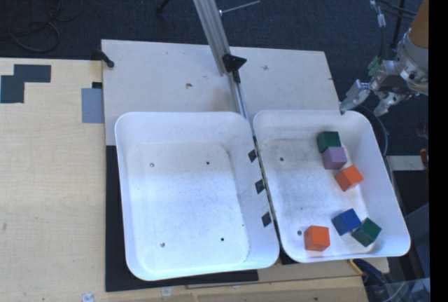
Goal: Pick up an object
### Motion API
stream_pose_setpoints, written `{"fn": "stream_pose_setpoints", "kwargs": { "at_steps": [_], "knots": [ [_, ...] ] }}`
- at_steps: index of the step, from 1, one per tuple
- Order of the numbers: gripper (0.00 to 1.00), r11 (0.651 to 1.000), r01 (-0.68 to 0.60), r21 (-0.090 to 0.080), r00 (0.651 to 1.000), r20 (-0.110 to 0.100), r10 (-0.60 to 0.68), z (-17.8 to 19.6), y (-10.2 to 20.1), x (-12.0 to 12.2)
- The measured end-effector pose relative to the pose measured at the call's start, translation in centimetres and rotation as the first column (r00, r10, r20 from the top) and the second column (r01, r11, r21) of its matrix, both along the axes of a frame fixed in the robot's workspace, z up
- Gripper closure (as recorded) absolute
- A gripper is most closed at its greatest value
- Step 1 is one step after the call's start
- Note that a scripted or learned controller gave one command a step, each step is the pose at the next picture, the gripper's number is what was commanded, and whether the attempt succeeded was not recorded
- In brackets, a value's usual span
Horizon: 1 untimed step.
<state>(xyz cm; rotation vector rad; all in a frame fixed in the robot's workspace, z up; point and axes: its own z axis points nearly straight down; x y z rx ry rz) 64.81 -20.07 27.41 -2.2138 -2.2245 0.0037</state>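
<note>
Over the far right corner of the right bin point(290, 127) hangs the gripper point(367, 99), outside the rim and above it; its two fingers stand apart with nothing between them. Task's candidates all lie in that bin, along its right side: dark green cube point(327, 140) touching the purple cube point(334, 157); orange cube point(348, 177) just below them; near the front, a red-orange cube point(316, 237), blue cube point(345, 221) and green cube point(366, 231), the last two touching. Left bin point(140, 132) holds no cubes. Risks, as judgement: touching pairs leave no room for a finger between them, so a descent could land on top of a cube or drag both; cubes near the wall may make a finger strike the rim; tilted cubes could slip out on closing; the lone red-orange cube looks safest.
</note>
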Motion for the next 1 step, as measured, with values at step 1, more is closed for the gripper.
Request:
{"fn": "stream_pose_setpoints", "kwargs": {
  "at_steps": [1],
  "knots": [
    [0.00,1.000,0.001,0.001,1.000,-0.005,-0.001,-16.47,-0.68,1.87]
  ]
}}
